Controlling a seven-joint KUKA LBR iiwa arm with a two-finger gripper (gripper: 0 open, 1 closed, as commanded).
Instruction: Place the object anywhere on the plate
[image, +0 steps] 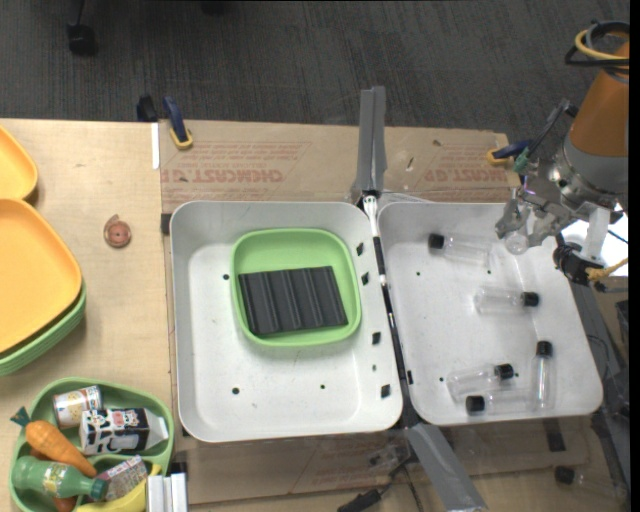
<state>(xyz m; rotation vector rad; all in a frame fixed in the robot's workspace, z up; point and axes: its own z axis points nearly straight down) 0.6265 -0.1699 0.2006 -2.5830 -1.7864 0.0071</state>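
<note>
A: Looking at the far right corner of the right bin (570, 400), you'll see the gripper (522, 228) hanging there, and I cannot tell whether the jaws are wide, narrow or around anything.

B: Where are the things you'd pick?

A: Clear vials with black caps lie scattered in that bin: one (455, 245) far left, one (505, 299) mid-bin, the rest near the front. The green plate (296, 247) sits in the left bin (195, 330), bearing a dark ridged mat (291, 300).

B: So which step?

A: Picking, I'd judge. Next you need a firm hold on a vial, then a carry left over the divider.
</note>
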